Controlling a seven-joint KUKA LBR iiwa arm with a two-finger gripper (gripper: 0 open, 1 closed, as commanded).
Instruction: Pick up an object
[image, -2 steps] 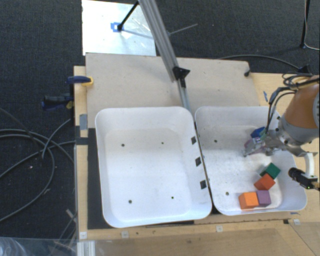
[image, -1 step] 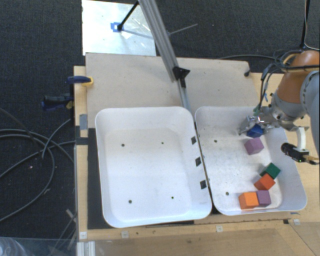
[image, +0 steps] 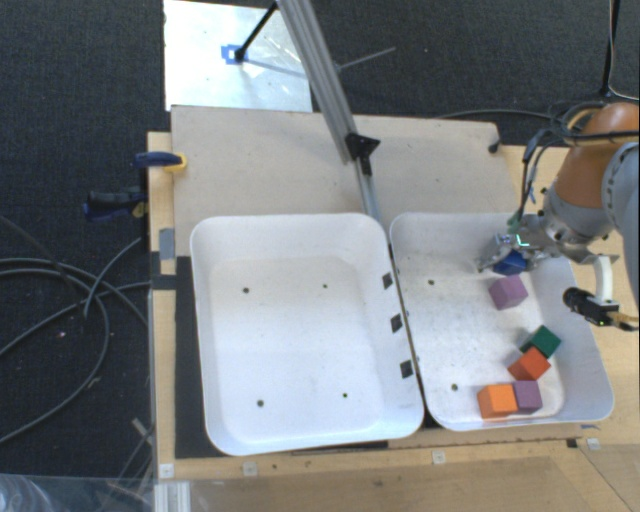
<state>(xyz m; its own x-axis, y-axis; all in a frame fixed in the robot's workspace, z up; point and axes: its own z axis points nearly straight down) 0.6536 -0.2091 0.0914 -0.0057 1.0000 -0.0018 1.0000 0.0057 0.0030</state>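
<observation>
From my feed, the gripper (image: 505, 252) sits low over the upper part of the right bin (image: 440, 330), and I see a blue block (image: 511, 264) between its fingers, which are closed onto it. Just below it a light purple block (image: 508, 292) lies on the bin floor. A green block (image: 546, 341), a red-orange block (image: 529, 364), an orange block (image: 497, 400) and a small purple block (image: 528, 396) cluster near the lower right corner, and the left bin (image: 300, 330) sits beside it on the counter (image: 260, 160).

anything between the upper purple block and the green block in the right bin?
No. In the camera view, the stretch of right bin floor between the upper purple block and the green block is bare white. The red block sits just below the green one.
</observation>
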